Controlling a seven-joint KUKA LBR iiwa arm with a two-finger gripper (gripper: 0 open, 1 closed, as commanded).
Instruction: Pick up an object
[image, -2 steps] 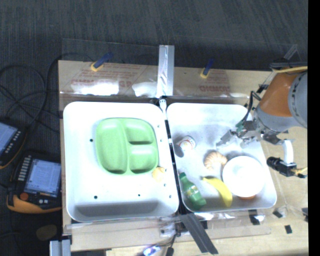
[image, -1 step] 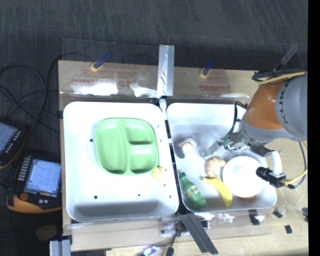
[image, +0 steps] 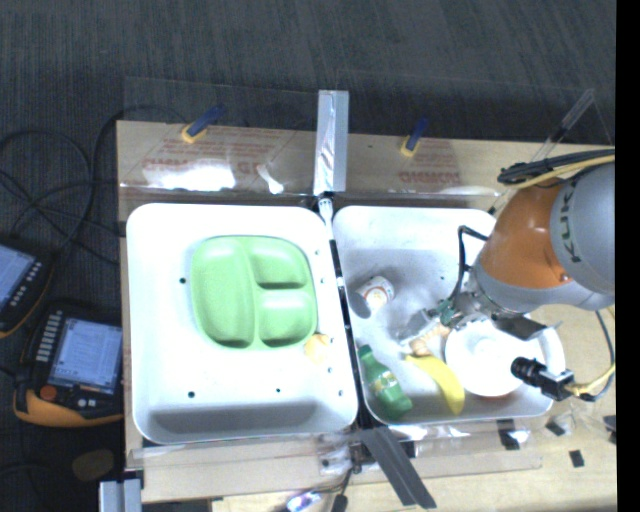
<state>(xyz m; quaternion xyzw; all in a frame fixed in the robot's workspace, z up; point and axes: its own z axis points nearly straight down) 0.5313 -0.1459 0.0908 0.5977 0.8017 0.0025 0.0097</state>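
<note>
The arm (image: 560, 245), grey with an orange band, enters from the right and bends down into the right bin (image: 400, 228). Its pincer (image: 447, 312) sits low near the bin's centre, just left of a white bowl (image: 488, 362); whether it is apart or together cannot be told, as the wrist and clutter obscure it. Nothing is seen held in it. Contents of the right bin crowd its lower half: a yellow banana-shaped item (image: 443, 382) lies along the bowl's left rim, a green bottle (image: 382, 385) lies near the lower left wall, and a small pale round object (image: 377, 294) rests apart toward the upper left. The upper part of this bin floor is bare, giving open room there. The left bin (image: 160, 390) holds a green divided tray (image: 253, 291) set centrally, with clear floor on all sides; a small yellowish piece (image: 318, 346) sits at the tray's lower right corner, close to the wall shared by both bins. A dark fitting (image: 535, 374) on the arm overhangs the bowl's right edge. Both bins rest side by side on the counter (image: 140, 150).
</note>
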